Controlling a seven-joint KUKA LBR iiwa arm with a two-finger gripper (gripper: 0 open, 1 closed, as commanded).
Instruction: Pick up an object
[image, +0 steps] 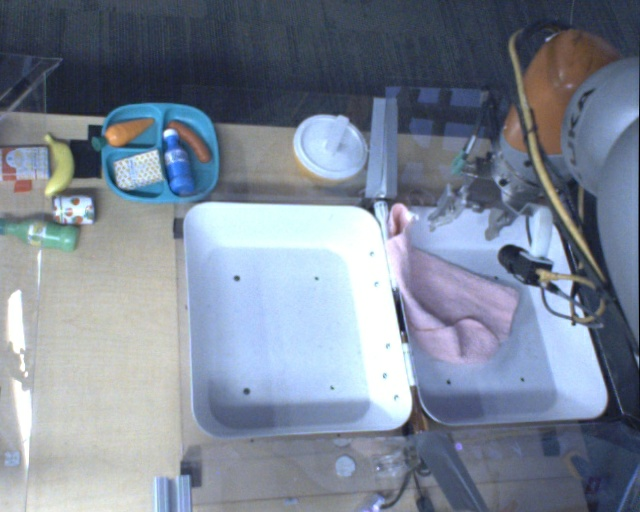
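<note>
The gripper (474, 208) hangs over the far end of the right bin (570, 390), and its two fingers (446, 207) stand apart with nothing between them. Just below and toward the near side of the fingers lies a pink cloth (455, 305), crumpled in that bin; one corner of it climbs the bin's left wall close beside the left fingertip, though whether the two touch cannot be told. A black cable end (520, 262) hangs just to the right of the fingers, above the cloth's edge, and yellow cables (545, 180) loop off the arm (600, 110) behind it.

To the left of the fingers, past the wall where the two bins meet, sits the left bin (200, 330), white and shallow with small dark holes in its floor. Both bins rest on a pale wood-toned bench (90, 350).

Farther left of the fingers, along the bench's back edge, stands a white lidded cup (330, 148). Beyond it is a blue divided tray (205, 150) with toy food in its compartments. Farthest from the fingers, at the bench's left end, are a yellow banana (60, 165), a small carton (22, 165), a small can (73, 209) and a green bottle (40, 234) lying on its side.

Behind the bench the floor (250, 50) is dark.
</note>
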